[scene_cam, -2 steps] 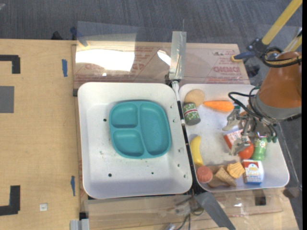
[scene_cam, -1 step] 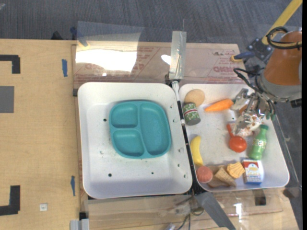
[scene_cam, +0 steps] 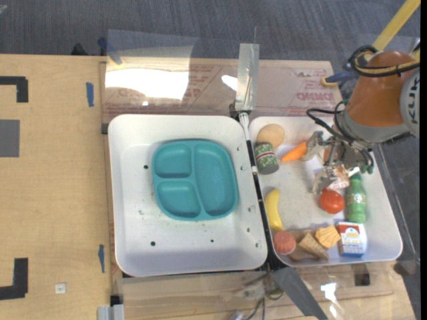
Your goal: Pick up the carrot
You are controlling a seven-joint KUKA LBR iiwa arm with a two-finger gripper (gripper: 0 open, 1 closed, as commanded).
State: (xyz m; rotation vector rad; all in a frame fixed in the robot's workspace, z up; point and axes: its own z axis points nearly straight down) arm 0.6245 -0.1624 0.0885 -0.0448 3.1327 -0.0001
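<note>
Camera view puts the carrot [scene_cam: 294, 153] in the right bin [scene_cam: 390, 219], upper part, lying flat at a slant with one end near the can [scene_cam: 265, 157] and the egg [scene_cam: 270, 135] just above-left of it. My gripper [scene_cam: 331, 169] hangs over the same bin, a bit right of the carrot, with the tomato [scene_cam: 331, 201] just below it and the green bottle [scene_cam: 356, 199] beside that. Metal and cables clutter the tip, so I cannot tell how wide the jaws stand, and I see nothing held between them. The carrot sits on the bin floor, apart from the gripper, so I judge the pick not done: no grasp, no lift yet. What's left is closing in on the carrot, gripping and raising it. Banana [scene_cam: 272, 209] and the other items sit lower in the bin, out of the way; the teal plate [scene_cam: 195, 179] is in the left bin [scene_cam: 127, 199].
</note>
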